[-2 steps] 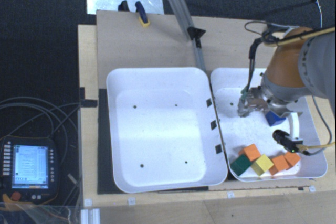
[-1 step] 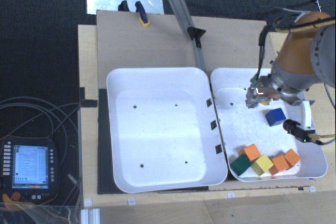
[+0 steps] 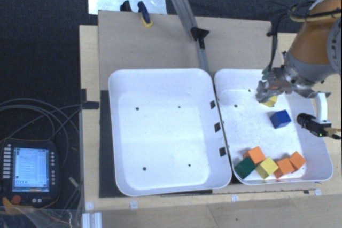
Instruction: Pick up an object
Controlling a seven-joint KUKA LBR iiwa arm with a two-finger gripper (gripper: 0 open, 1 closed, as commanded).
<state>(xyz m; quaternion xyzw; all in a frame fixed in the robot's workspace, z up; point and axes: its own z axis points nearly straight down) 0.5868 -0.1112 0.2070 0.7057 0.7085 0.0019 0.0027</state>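
A: Claw [image 3: 266, 94] sits low in the right bin [image 3: 235, 80], at its upper part, right over a small yellow block [image 3: 271, 99]; the block pokes out just under the tips; whether it is gripped, or how the tips are set, I cannot tell from above.

B: So the yellow block is the likely target; how should it handle?

A: Judging by looks, a small rigid cube, light, flat-faced, not fragile; two opposite flat faces are the place to pinch, squarely, since a smooth face may slip off a corner hold.

B: And around it?

A: A blue block [image 3: 280, 118] lies just beside, towards the near side; further out, a cluster at the bin's near edge: green block [image 3: 245, 167], orange blocks [image 3: 257, 155], another yellow one [image 3: 266, 167]; the left bin [image 3: 120, 88] stands alongside on the worktop [image 3: 160, 40].
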